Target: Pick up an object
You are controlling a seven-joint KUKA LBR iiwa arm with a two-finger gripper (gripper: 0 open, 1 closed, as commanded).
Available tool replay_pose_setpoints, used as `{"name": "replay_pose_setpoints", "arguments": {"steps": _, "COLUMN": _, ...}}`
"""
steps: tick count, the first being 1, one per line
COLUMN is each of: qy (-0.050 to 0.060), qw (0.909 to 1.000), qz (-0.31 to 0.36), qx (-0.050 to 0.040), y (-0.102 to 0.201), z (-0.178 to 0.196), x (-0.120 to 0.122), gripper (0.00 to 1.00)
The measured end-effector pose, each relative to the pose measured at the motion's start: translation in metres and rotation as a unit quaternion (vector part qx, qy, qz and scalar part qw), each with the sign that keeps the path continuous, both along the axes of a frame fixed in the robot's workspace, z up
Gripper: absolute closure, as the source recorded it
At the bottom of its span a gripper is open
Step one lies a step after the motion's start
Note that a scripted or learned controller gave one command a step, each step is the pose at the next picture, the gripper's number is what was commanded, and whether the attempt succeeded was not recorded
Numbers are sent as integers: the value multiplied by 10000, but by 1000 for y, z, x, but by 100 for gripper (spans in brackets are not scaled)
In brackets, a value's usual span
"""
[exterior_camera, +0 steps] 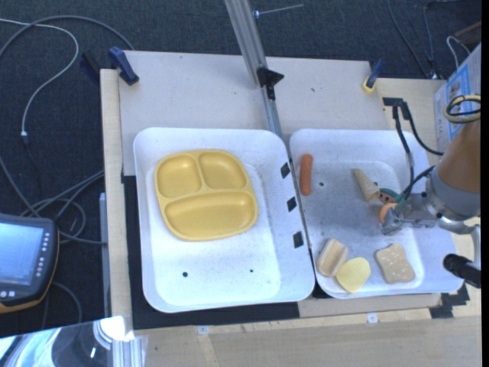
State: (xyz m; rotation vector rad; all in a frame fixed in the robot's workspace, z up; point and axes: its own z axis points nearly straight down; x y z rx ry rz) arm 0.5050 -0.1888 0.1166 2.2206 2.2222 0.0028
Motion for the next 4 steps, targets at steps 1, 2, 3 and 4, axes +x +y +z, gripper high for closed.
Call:
{"name": "replay_pose_setpoints", "arguments": {"steps": 1, "qy": -29, "qw": 10000, "qz": 5, "qx": -17, "y": 4, "z": 54, "x": 6, "gripper": 100}}
{"name": "replay_pose_setpoints", "arguments": {"steps": 2, "qy": -24, "qw": 10000, "qz": 4, "qx": -16, "y": 4, "z": 92, "x": 8, "gripper": 100}}
{"name": "replay_pose_setpoints", "arguments": {"steps": 3, "qy": -11, "qw": 10000, "qz": 29, "qx": 0, "y": 49, "z": 100, "x": 20, "gripper": 100}}
{"name": "replay_pose_setpoints", "arguments": {"steps": 4, "qy": -1, "qw": 10000, "qz": 33, "qx": 3, "y": 102, "z": 93, "x": 36, "gripper": 100}}
